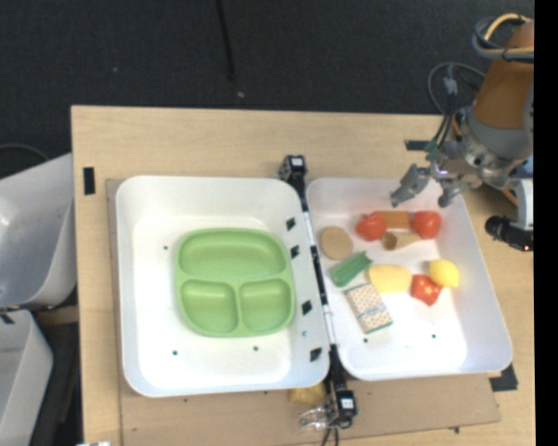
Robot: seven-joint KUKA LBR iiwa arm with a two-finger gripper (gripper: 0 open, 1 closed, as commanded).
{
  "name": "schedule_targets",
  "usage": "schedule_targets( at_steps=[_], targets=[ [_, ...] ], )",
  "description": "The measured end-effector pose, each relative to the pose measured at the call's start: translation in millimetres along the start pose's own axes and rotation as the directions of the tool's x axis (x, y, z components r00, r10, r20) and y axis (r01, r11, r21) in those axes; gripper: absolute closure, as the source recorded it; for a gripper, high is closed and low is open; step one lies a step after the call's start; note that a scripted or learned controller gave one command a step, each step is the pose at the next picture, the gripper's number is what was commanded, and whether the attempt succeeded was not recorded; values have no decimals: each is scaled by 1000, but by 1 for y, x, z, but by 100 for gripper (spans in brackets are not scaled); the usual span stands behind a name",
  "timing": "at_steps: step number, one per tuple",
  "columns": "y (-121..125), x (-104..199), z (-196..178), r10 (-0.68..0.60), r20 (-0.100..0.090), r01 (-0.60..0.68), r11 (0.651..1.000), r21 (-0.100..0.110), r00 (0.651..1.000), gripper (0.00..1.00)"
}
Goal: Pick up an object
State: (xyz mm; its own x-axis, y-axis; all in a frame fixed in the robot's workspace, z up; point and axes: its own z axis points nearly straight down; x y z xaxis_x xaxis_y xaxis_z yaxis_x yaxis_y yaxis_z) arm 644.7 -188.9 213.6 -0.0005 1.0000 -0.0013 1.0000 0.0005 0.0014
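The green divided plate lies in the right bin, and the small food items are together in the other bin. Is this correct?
Not quite. The camera view shows the green divided plate in the left bin, not the right one. The small food items are together in the other bin, the right bin, as you said.

The gripper (pixel 430 186) is hovering, jaws spread, over the right bin's (pixel 479 337) far edge; a green tray (pixel 234 281) is lying in the left bin (pixel 149 360).
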Motion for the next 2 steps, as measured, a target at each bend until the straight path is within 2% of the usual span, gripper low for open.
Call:
schedule_targets(
  at_steps=[1,2],
  targets=[
    [-9,18,119,-3,-2,3,1000,9,1000,0],
    [42,64,113,0,0,0,1000,27,1000,0]
  ],
)
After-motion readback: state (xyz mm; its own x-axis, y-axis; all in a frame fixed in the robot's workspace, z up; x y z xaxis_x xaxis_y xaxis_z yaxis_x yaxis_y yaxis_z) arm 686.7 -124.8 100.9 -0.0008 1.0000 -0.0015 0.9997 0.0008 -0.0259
